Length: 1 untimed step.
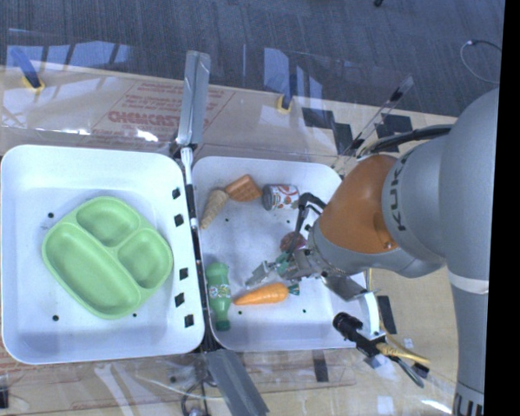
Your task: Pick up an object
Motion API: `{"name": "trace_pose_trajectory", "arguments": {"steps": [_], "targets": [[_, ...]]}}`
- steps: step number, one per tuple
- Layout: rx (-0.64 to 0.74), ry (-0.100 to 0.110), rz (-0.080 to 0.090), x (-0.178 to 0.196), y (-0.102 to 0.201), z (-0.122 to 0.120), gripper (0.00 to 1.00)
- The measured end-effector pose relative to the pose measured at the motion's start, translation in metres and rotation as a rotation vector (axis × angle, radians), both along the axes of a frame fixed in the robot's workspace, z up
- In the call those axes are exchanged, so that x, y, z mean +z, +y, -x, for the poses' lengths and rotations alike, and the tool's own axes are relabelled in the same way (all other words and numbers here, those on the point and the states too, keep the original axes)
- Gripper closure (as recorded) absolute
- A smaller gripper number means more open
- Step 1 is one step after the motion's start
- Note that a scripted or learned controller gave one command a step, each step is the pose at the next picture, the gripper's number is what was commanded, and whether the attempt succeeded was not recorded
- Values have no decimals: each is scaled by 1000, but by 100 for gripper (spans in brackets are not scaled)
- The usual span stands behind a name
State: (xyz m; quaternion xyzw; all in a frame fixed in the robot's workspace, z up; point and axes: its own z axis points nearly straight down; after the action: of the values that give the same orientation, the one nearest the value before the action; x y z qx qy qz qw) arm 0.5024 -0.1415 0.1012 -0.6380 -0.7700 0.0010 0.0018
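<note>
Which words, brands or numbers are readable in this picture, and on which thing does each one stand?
"KUKA": on the grey arm, running sideways beside the orange band.
Red print on the clear sheet behind the bins: too blurred to read.
Label on the small can: too small to read.

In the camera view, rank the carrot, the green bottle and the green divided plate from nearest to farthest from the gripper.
Measured from the gripper:
1. Carrot, just below it in the right bin.
2. Green bottle, at that bin's left wall.
3. Green divided plate, in the left bin.

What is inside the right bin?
A toy carrot, green bottle, ice cream cone, pastry and small can. The arm covers the bin's right side.
</note>
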Motion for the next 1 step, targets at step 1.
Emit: {"name": "trace_pose_trajectory", "arguments": {"steps": [1], "targets": [[18, -7, 7, -8, 29, 8, 0]]}}
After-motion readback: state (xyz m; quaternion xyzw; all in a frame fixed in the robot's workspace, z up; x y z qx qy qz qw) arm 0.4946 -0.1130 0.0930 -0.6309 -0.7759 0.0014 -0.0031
